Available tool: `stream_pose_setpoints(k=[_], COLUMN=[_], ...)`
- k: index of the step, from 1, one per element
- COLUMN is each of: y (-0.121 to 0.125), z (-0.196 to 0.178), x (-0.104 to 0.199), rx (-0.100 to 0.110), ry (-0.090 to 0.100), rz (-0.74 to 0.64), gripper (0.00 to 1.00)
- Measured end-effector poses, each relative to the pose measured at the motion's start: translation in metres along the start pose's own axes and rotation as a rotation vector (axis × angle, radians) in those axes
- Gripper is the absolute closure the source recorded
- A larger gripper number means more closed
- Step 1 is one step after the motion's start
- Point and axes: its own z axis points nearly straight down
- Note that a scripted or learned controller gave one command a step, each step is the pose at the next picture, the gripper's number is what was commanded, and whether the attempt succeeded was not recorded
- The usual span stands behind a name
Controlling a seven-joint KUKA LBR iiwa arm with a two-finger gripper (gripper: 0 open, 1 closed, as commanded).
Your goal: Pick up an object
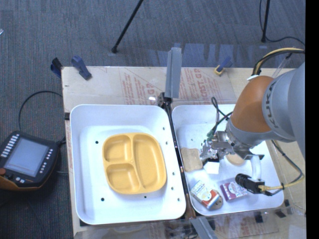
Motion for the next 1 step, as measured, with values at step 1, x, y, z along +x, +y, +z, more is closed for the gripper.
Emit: stream_pose_setpoints(k=[1], y=[0.0183], z=[-0.1171], x=[0.0274], rx=[-0.017], ry=[-0.002], rz=[-0.047], gripper=[1.0])
